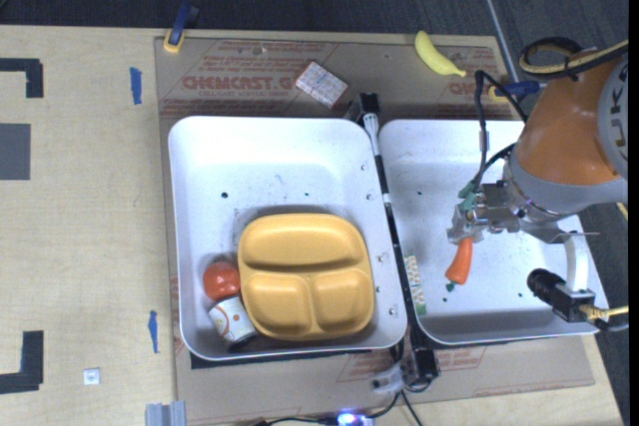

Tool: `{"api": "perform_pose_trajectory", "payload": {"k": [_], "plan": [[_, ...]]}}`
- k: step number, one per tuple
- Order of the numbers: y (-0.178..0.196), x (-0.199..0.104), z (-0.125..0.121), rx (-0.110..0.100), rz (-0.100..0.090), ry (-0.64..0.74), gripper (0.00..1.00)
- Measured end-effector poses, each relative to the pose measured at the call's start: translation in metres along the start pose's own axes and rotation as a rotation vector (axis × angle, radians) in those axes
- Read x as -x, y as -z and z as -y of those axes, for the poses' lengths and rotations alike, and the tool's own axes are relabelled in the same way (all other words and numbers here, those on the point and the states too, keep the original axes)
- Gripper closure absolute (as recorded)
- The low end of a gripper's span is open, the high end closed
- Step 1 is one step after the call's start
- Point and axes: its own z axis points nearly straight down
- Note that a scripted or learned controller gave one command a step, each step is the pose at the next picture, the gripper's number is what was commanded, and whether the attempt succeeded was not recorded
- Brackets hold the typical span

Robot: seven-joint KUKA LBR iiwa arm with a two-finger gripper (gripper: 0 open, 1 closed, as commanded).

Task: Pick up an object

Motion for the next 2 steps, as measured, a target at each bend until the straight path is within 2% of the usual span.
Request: {"api": "perform_pose_trajectory", "payload": {"k": [1, 2], "plan": [[0.024, -0.0347, 0.0241, -0.003, -0.001, 0.0, 1.0], [0.0187, -0.0344, 0.0245, -0.005, -0.001, -0.002, 1.0]]}}
